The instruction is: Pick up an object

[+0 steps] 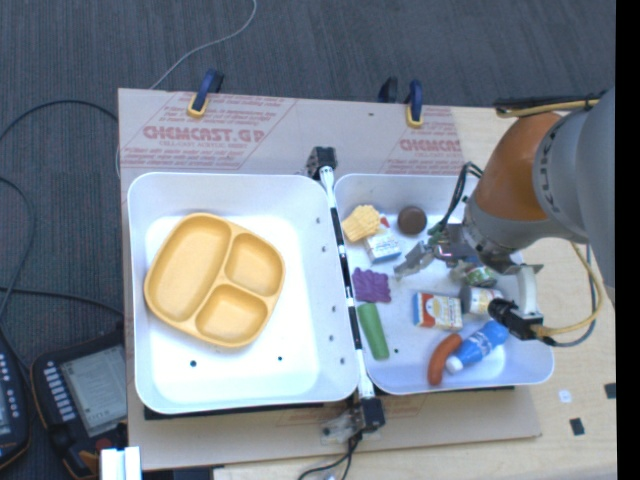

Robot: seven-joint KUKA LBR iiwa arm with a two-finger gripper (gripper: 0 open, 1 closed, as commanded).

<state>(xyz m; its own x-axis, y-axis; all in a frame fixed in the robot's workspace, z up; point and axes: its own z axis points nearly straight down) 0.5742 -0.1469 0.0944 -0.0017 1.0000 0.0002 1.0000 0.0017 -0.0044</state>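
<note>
Clutter round jaws [418, 259]: brown ball [412, 219], purple grapes [371, 286], carton [439, 310].

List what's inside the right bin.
Right bin: yellow block, brown ball, purple piece, green stick, small carton, blue bottle, red sausage. The arm covers the upper right corner.

Arm [560, 183] cut off at the frame's right edge, hiding the right bin's [520, 373] upper right corner. Small items beneath the wrist indistinct. Grey device [85, 393] cropped at lower left.
</note>
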